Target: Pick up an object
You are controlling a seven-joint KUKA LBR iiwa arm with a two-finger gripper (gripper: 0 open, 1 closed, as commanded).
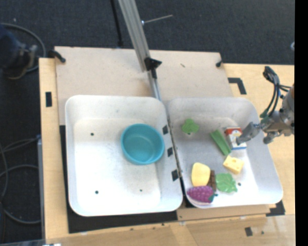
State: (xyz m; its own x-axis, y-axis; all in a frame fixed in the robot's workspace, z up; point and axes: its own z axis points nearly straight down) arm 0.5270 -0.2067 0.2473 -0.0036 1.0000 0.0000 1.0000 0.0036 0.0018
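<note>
The right bin (262, 183) holds several small toys. There is a green piece (190, 127) at its back left, a long green stick (220, 142) in the middle, and a red and white item (233, 135) beside the stick. Nearer the front lie a yellow cheese wedge (233, 164), a yellow block (200, 173), purple grapes (200, 192) and a green leafy piece (226, 183). My gripper (255, 131) hangs low over the bin's right side, just right of the red and white item. Nothing shows held in it.
A teal bowl (142, 143) sits in the left bin (87, 188). A slanted metal rail (136, 29) runs from the top down to the wall between the bins. Cables (273, 94) hang by the arm at the right.
</note>
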